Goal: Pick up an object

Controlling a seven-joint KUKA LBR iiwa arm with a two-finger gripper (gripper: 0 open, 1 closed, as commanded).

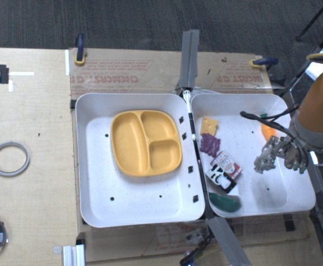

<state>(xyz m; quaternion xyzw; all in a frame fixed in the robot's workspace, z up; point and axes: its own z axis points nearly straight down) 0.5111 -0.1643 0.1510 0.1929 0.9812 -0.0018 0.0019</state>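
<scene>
A wooden bench [28,104] is fitted with two white bins. A yellow divided plate [146,142] is seen in the left bin [95,204]. In the right bin [272,201], cheese [208,126], grapes [210,144], a printed packet [223,170] and a green object [226,203] are gathered along the left wall. The gripper [264,162] is held above the bin floor, well apart from them; its opening cannot be told, and nothing is seen in it.

Probably robotics lab: clamped cardboard [172,71], bench [28,204], bins [86,204].
</scene>
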